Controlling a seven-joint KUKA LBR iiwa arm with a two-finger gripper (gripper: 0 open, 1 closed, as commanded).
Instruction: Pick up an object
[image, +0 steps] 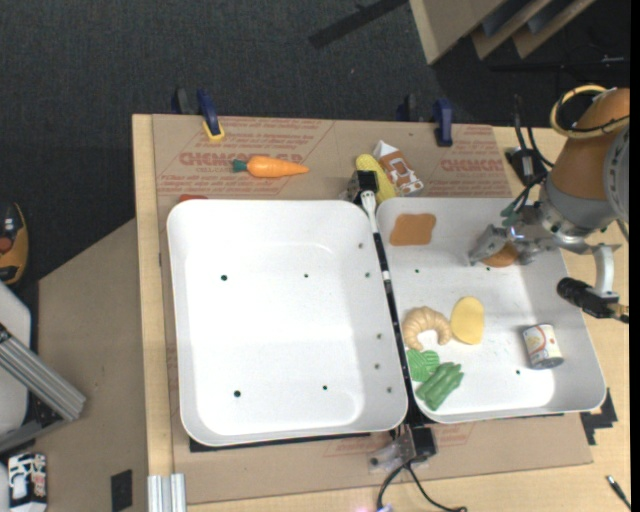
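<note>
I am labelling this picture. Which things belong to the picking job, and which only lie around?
Job: claw; orange piece under it; right bin; in it toast, croissant, lemon, can, greens.

Lying about: carrot, banana, carton, left bin.

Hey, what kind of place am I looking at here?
Probably a robotics lab test bench: two white bins clamped onto a board, toy food such as a croissant and a carrot, and a robot arm's gripper reaching in.
</note>
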